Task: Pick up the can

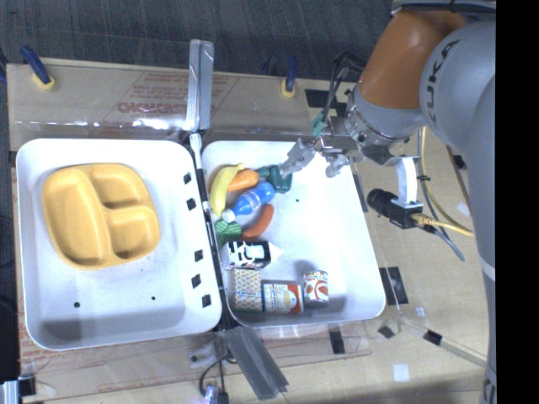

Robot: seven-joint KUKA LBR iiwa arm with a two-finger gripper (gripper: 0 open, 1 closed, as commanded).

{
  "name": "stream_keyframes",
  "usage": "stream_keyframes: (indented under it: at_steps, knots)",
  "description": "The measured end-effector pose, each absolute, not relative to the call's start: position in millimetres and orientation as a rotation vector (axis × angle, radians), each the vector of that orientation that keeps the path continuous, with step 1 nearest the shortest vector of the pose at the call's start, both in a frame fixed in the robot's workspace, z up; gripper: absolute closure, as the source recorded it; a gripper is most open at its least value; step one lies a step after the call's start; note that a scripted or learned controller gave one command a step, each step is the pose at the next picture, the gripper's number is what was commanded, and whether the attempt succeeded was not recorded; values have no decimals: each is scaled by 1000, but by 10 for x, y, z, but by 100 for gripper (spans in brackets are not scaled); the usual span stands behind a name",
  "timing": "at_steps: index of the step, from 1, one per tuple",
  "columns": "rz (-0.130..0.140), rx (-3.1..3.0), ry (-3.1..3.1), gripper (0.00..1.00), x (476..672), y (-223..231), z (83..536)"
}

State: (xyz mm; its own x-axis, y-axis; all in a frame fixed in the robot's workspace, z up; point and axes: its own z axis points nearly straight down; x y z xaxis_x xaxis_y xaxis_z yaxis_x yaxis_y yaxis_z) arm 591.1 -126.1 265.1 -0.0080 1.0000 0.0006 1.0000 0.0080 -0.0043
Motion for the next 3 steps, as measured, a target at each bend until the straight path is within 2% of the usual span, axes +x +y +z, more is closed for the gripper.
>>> stream_keyframes:
  at_steps: [1,2,3]
  knots:
    - [4,-2201,-2238,0,5322,-1970,1493]
    - [-1,-1740,-2616,0,4772,-2105,920]
    - [-1,-1733,-2622,100,4782,-2101,1021]
